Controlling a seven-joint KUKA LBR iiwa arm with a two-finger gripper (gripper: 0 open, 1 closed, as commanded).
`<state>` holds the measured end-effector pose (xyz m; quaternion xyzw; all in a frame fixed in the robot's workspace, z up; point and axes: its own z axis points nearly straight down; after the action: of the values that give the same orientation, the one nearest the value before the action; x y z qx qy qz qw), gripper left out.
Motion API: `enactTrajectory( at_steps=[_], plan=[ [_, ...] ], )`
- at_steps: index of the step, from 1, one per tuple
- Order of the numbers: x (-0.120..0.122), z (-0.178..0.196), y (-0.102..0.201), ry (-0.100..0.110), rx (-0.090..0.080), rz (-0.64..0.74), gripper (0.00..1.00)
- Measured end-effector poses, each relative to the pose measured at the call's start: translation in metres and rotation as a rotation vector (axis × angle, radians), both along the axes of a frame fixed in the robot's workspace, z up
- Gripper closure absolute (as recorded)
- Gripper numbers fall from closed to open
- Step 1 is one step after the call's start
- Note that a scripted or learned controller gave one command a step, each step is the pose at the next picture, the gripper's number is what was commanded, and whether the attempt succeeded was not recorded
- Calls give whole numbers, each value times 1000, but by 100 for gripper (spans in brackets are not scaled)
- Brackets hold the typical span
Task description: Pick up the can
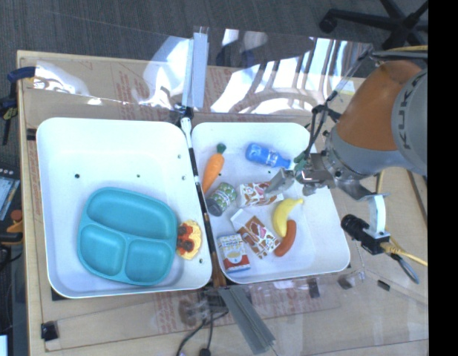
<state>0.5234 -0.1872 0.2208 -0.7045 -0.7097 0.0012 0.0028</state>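
The small green-labelled metal can [223,198] lies tipped near the right bin's [329,262] left wall; the two-finger gripper [286,178], fingers apart and empty, hangs well toward the right wall.

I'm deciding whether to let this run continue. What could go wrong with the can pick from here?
1. The can lies against the bin wall beside the carrot, leaving little room for fingers.
2. The hand sits over a packet, short of the can, and might grab that or the banana.
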Motion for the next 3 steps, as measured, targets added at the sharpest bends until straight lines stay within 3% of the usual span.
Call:
enactTrajectory(
  at_steps=[1, 2, 3],
  plan=[
    [-24, -124, 58, -1, 0, 81, 0],
    [-45, -128, 63, -11, -5, 184, 0],
    [-45, -118, 63, -9, -5, 191, 100]
  ],
)
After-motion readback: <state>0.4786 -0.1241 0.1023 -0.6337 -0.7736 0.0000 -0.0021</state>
